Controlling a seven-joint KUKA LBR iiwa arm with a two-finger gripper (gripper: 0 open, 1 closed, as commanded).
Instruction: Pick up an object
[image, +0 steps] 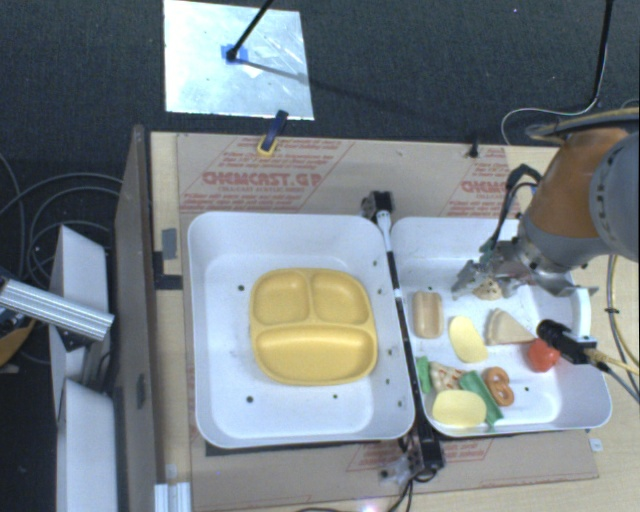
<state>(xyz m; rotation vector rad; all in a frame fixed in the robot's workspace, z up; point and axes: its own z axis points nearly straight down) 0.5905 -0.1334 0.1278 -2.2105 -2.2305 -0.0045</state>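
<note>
While the gripper (489, 280) hangs low with its fingers spread apart and grasping nothing, a small beige piece (488, 291) lies directly under it, between the two fingertips. I think it must only go down a little and close.

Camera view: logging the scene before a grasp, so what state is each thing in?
Yellow plate: right side up, flat in the left bin.
Gripper: low over a small tan piece in the right bin.
Red tomato: resting on that bin's floor, beside a pale wedge.
</note>
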